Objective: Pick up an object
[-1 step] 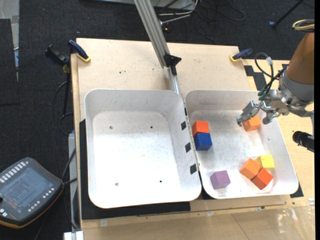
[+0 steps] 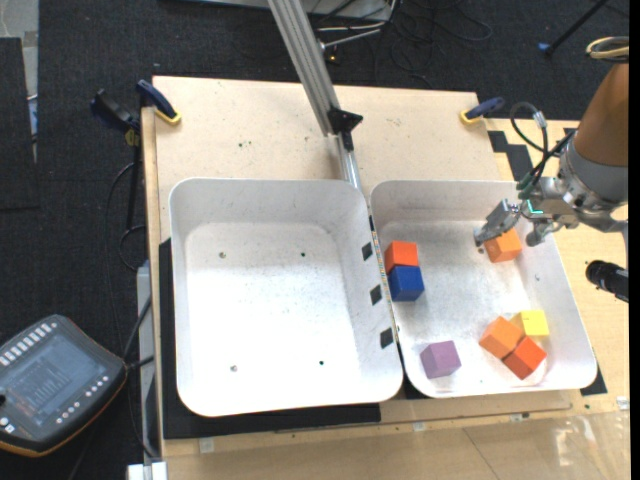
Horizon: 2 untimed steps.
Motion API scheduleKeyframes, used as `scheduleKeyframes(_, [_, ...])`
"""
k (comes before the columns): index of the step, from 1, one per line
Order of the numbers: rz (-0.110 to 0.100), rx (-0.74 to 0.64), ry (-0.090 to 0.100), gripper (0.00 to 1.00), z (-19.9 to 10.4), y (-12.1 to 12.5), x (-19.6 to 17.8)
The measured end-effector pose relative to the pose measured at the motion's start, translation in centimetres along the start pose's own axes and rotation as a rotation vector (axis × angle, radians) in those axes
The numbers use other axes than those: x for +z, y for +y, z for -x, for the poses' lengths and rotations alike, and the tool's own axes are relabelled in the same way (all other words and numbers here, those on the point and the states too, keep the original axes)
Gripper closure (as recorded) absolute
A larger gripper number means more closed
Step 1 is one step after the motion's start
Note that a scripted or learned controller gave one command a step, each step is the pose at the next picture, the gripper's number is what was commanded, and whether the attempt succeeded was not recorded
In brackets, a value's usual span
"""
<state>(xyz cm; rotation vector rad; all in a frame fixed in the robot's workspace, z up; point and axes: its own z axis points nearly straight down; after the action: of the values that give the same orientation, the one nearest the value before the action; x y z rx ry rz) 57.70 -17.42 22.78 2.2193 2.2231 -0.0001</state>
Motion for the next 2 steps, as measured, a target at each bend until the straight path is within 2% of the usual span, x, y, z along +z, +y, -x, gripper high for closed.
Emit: scheduleKeyframes(2, [-0.006,0.002,0.002,0.0,-1.1,-1.4,12.0])
